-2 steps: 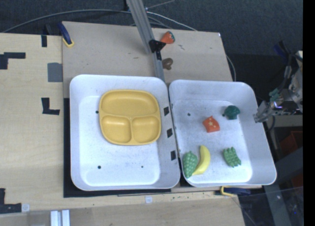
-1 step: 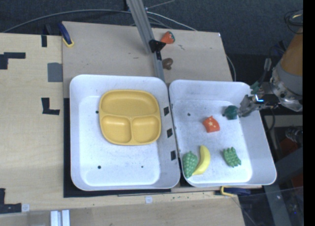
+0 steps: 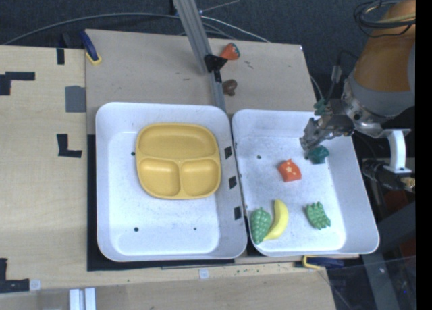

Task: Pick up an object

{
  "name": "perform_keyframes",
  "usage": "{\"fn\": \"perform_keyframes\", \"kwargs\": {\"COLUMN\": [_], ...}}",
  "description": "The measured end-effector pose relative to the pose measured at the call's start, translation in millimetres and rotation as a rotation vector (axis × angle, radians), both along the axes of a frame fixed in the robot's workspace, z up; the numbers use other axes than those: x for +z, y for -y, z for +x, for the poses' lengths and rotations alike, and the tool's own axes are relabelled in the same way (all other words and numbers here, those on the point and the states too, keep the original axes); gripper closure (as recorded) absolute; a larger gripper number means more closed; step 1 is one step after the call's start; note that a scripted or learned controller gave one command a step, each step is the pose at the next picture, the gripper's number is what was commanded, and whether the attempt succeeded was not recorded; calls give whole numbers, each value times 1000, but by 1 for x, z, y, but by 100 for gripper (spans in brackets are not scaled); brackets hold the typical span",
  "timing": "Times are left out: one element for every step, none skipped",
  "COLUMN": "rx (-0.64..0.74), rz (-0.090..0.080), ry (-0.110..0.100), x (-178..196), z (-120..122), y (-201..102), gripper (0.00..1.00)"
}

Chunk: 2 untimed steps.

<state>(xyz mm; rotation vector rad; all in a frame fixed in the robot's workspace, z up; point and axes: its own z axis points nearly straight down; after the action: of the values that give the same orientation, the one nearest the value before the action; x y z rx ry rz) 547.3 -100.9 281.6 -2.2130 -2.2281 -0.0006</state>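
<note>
Gripper low over the right bin's far corner — a small teal object just under its tip.

The gripper (image 3: 316, 138) reaches in from the right, wrist tilted down; whether it is apart or clamped, I cannot tell. The teal object (image 3: 318, 155) lies near the right bin (image 3: 361, 231) far wall — probably light, rigid plastic, best pinched across its narrow middle. A red toy (image 3: 289, 171) sits just beside it.

The tan tabletop (image 3: 155, 65) carries two shallow white bins side by side, touching along their inner edges: the left bin (image 3: 111, 234) and the right bin (image 3: 358, 234). Behind them on the board lie a small orange-red item (image 3: 231, 50) and a brownish one (image 3: 230, 87).
</note>
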Motion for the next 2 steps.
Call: {"fn": "perform_keyframes", "kwargs": {"rx": [-1,-2], "rz": [0,-1], "ry": [-2,-1], "x": [-7,-12], "z": [8,24], "y": [-46,-86], "gripper": [100,100]}}
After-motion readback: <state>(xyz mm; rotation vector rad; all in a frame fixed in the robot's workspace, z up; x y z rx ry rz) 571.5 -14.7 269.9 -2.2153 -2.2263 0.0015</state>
